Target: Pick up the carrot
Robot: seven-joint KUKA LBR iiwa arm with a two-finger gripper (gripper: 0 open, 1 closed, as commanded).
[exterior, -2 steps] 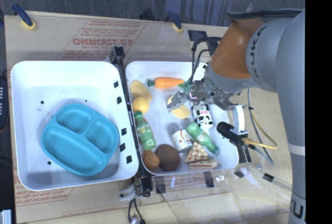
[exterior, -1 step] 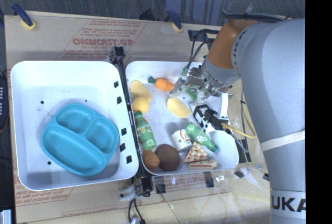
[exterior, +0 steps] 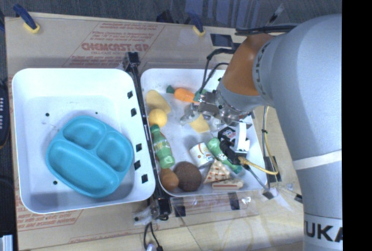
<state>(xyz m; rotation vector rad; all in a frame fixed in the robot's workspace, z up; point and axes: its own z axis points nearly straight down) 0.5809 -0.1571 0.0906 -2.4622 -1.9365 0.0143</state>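
The gripper (exterior: 195,111) hangs with its fingers apart and nothing between them. The carrot (exterior: 183,94) lies just beyond the fingertips, toward the right bin's (exterior: 174,76) far wall. Shift over it, straddle its orange body across the narrow width, then descend.

A robotics lab: a grey arm (exterior: 302,99) over two white bins (exterior: 35,84) on a clamped cardboard-covered bench (exterior: 116,40).

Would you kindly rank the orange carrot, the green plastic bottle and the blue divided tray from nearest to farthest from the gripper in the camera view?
From the gripper:
1. Orange carrot, just above it in the right bin.
2. Green plastic bottle, lower left, along that bin's left wall.
3. Blue divided tray, far left, in the other bin.
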